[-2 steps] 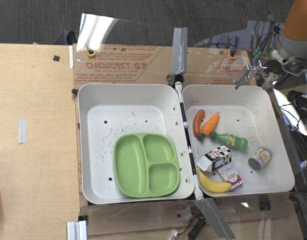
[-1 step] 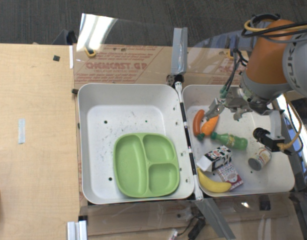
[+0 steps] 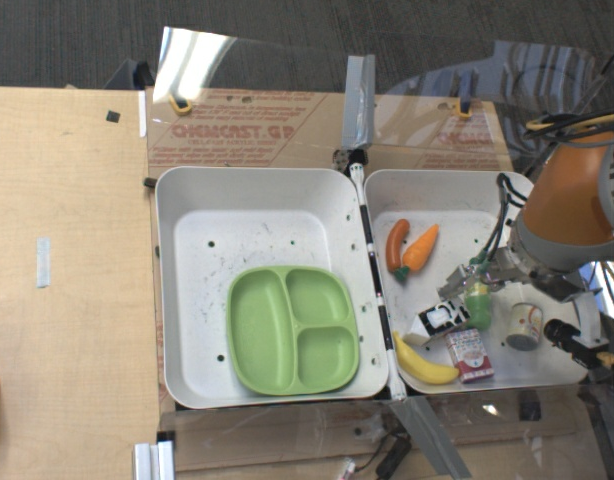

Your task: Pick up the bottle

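Arm [image 3: 572,203] reaches in over the right bin [image 3: 442,183], with the hand [image 3: 471,286] low over the cluttered middle of it. Bottle [image 3: 477,306], small and green, sits directly under the hand, apparently upright, top tucked in at the fingertips. Whether the hand is spread or pinching the bottle cannot be told; the wrist covers that spot. Judging by the pose, this is the descent or close step of the grasp, lined up from above because side access is poor. Crowding is the issue: a black-and-white item [image 3: 443,317] touches or nearly touches the bottle on the side away from the arm, a red carton [image 3: 469,354] lies just toward the near rim, and a banana [image 3: 424,361] curves beside that. A cup [image 3: 524,325] lies near the bottle on the arm side. Carrot [image 3: 419,250] and a red-orange vegetable [image 3: 396,244] lie farther off toward the bin divider, clear of the grasp. Open floor lies mostly toward the far wall of the bin, so a straight vertical lift looks safest; sideways travel risks dragging neighbours. Left bin [image 3: 187,268] holds a green tray [image 3: 292,330], well apart and not relevant.
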{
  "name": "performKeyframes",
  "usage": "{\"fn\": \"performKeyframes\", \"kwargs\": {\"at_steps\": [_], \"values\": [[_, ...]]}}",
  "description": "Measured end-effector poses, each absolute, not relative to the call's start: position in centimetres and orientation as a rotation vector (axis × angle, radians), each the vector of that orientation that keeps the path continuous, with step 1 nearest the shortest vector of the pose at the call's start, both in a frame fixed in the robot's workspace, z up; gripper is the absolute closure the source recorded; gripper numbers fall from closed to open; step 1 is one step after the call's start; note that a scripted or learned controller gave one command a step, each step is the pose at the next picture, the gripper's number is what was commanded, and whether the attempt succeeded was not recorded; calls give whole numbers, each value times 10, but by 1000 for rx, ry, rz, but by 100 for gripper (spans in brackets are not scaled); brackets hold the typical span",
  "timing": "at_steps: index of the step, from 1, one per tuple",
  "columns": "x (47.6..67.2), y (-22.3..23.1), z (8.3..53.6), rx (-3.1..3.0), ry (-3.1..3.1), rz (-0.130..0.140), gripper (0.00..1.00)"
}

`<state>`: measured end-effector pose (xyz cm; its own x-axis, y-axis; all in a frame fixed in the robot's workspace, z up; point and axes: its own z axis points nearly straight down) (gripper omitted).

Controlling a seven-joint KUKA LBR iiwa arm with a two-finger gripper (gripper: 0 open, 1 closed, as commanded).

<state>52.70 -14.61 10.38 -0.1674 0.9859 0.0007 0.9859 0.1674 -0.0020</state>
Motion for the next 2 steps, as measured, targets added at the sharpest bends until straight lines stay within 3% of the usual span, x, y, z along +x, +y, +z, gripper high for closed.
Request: {"fn": "performKeyframes", "kwargs": {"at_steps": [1, 2], "values": [[527, -147, 113, -2031, -2396, 1, 100], [507, -59, 217, -2013, -2411, 3, 100]]}}
